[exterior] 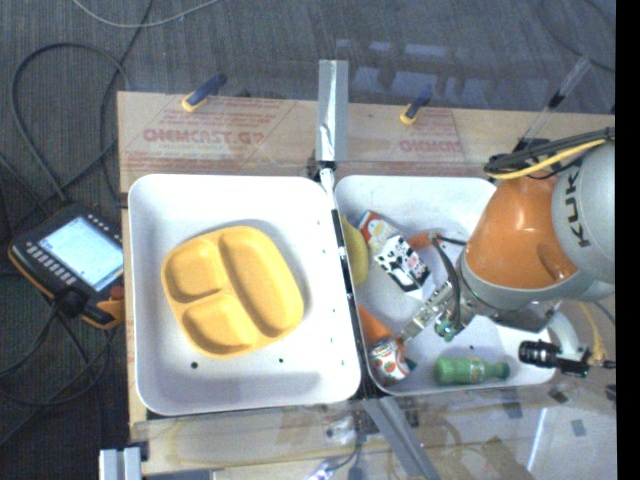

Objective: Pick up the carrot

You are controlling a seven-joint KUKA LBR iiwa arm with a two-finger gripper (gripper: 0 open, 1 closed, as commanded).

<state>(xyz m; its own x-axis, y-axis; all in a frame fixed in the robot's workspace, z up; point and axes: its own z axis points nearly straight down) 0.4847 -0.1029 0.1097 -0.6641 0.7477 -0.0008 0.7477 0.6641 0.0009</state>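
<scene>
Camera view: two white bins (150, 368) on a wooden bench (140, 128), dark carpet (300, 18) beyond; claw (432, 313) state unclear.

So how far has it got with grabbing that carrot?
Done: the arm has reached into the right bin, and its pincer is low among the items. In hand: the pincer sits right beside the carrot near the bin's left wall; whether it grips it is unclear. Left: the carrot lies in the bin, not yet lifted.
</scene>
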